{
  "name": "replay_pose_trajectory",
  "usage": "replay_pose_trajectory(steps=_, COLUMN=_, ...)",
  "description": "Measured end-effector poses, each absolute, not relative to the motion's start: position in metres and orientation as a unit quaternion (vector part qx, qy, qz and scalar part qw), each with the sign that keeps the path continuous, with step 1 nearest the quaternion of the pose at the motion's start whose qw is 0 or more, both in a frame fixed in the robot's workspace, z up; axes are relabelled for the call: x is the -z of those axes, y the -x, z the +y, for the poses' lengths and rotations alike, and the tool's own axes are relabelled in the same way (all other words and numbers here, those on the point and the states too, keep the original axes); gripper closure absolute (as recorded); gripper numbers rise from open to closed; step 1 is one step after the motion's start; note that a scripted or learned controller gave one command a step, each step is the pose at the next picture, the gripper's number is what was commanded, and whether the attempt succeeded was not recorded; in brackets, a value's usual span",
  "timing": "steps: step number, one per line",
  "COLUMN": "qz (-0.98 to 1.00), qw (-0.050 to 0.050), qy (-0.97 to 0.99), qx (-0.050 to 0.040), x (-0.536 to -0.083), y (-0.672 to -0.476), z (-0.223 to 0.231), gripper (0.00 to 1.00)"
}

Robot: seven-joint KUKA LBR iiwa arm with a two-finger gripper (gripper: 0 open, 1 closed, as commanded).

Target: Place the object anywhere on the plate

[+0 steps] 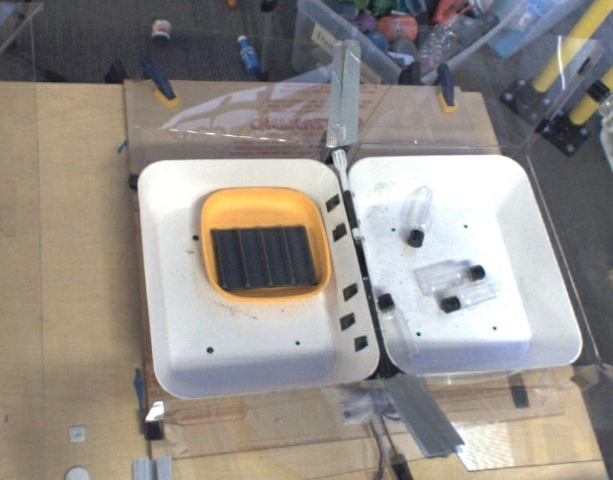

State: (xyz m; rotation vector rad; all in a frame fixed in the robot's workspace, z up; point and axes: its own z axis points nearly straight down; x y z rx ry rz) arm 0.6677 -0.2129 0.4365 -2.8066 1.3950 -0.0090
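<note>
An orange plate (218,208) sits in the left bin (176,338). A black ribbed rectangular object (264,258) lies flat on it, covering most of the plate's middle. In the right bin (526,318) lie three clear small bottles with black caps: one (417,213) near the upper middle, and two (448,273) (466,295) close together at the centre right.
A divider with black clips (348,263) runs between the two bins. A clear tub of colourful items (416,8) stands behind the bench. Tan wooden bench surface (56,268) spreads to the left.
</note>
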Motion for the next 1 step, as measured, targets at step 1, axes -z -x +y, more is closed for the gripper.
replay_pose_trajectory(steps=1, qz=0.293, qw=0.002, qy=0.956, qx=0.003, x=-0.4361, y=-0.6683, z=-0.2095, gripper=1.0)
